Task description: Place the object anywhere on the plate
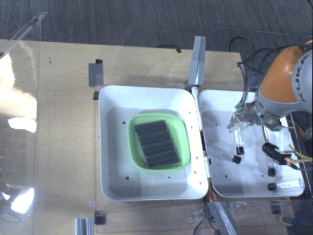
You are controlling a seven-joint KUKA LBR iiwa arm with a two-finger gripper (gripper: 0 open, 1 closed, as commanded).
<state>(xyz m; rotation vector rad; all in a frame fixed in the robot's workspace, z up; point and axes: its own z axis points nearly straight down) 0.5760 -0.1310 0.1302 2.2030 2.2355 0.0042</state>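
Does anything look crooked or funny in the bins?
Slightly. The dark ridged block sits tilted on the green plate in the left bin, not square with its edges. Nothing looks spilled or broken.

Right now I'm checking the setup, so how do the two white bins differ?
The left bin holds a green plate with a dark ribbed object lying on it; the right bin holds neither. The arm's gripper reaches down over the right bin, not the left bin. Both are shallow, white and sit side by side on the bench.
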